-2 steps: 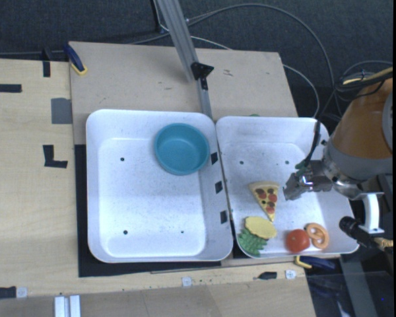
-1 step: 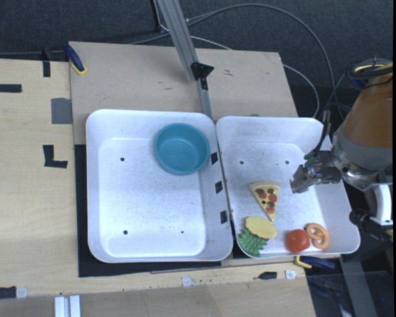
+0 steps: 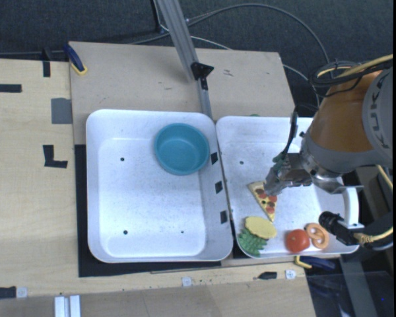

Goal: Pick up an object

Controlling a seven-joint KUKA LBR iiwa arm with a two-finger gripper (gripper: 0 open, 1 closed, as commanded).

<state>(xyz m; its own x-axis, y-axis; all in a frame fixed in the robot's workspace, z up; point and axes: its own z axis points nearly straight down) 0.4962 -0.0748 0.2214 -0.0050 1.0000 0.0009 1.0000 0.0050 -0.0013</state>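
**Camera view: claw right on top of the pizza slice**

Toy pizza slice lies mid right bin, point toward the near edge. The gripper sits on its upper end; grip state, cannot tell.
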